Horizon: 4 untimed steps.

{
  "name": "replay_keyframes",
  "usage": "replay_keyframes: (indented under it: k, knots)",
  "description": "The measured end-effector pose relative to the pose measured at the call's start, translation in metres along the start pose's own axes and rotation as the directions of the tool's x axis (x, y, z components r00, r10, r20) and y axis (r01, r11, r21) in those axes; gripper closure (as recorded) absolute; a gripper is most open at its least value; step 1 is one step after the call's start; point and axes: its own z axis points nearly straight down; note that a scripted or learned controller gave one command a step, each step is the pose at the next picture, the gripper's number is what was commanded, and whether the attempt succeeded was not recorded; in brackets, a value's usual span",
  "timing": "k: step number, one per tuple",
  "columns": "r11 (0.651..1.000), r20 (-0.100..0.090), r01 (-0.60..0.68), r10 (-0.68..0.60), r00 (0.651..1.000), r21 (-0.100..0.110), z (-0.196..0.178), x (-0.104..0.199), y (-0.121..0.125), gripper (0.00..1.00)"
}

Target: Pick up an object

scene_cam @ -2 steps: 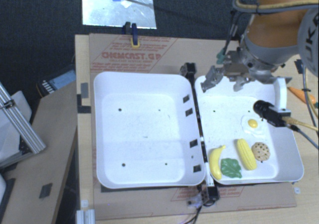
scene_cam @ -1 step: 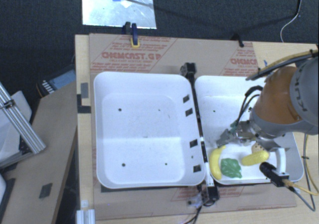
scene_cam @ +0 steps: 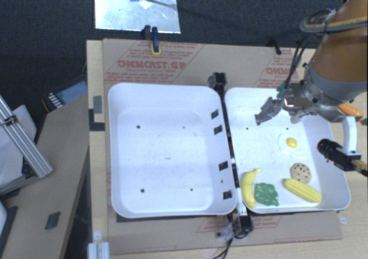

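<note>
Dark carpet surrounded a cardboard-topped bench (scene_cam: pixel 172 56) that carried 2 white bins, the left bin (scene_cam: pixel 167 94) in the middle of the frame and the right bin (scene_cam: pixel 339 197) against the right side. All the pickable stuff sat in the lower right: a fried egg (scene_cam: pixel 291 143), a cookie (scene_cam: pixel 299 172), a corn cob (scene_cam: pixel 302 190), a banana (scene_cam: pixel 249 187) and a green leafy piece (scene_cam: pixel 266 194) touching the banana.

Your gripper (scene_cam: pixel 265 113) hung over the upper part of the right bin, up and left of the egg. It was dark and foreshortened, so you honestly couldn't tell whether it was spread or pressed together, and nothing showed pinched in it.

If you were choosing, the egg was the nearest thing but my guess is the worst pick: flat against the floor, probably smooth plastic, nothing to bite on except a thin rim. These all looked like light, stiff toy food, so weight wasn't the issue, slip was. The corn cob looked like the friendliest target: rounded, standing proud of the floor, lying apart from its neighbours. You'd have wanted to close across its narrow width near the middle. The banana would work the same way, but it lay right beside the bin wall with the leaf against it, so less room for a finger.
</note>
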Motion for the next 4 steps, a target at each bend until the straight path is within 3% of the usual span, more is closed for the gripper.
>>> replay_keyframes:
  k: [1,2,3,4]
  knots:
    - [1.000,-0.002,-0.001,0.001,1.000,0.006,-0.099,0.037,-0.039,0.00]
    - [1.000,-0.002,0.001,-0.001,1.000,0.007,-0.198,0.092,-0.037,0.00]
    - [1.000,-0.002,-0.001,0.001,1.000,0.015,-0.229,0.141,-0.036,0.00]
    - [1.000,0.003,-0.012,0.012,1.000,0.023,-0.181,0.120,0.009,0.00]
